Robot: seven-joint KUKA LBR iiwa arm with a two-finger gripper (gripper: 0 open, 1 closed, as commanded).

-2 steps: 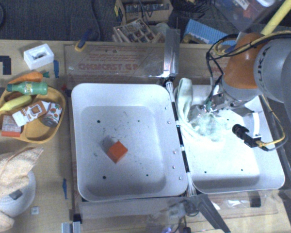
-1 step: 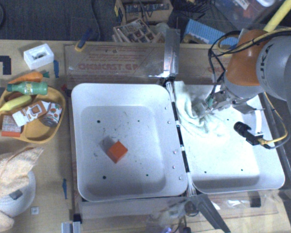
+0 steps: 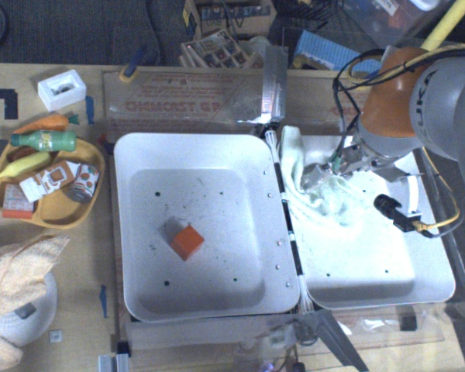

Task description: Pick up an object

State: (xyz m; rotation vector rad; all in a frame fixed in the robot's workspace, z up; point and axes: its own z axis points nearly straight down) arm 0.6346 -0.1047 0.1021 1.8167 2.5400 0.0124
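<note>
Camera view: the arm (image 3: 418, 99) is reaching in over the right bin (image 3: 372, 262), and its gripper (image 3: 319, 175) is hanging low near that bin's upper left corner, above a pale, crumpled item (image 3: 325, 200) that is lying just right of the wall shared by the two bins. Whether the tool is released or clenched cannot be told at this slant, and nothing is showing held. The clearest candidate for the task, an orange block (image 3: 188, 242), is sitting alone in the left bin (image 3: 194, 157), below that bin's centre and well apart from the gripper. From the gripper the block is lying to the left and toward the near edge, across the shared wall, so a try for it would call for a traverse over that wall; the pale item is far nearer. The block is looking roughly cubic (no long axis is standing out), with one corner turned toward the near edge. Beyond the left bin, a clear panel (image 3: 186, 103) is bearing reddish lettering too faint to read. Left of that bin, a yellow bowl (image 3: 62, 211) is holding packaged goods whose labels are also too small to read.
</note>
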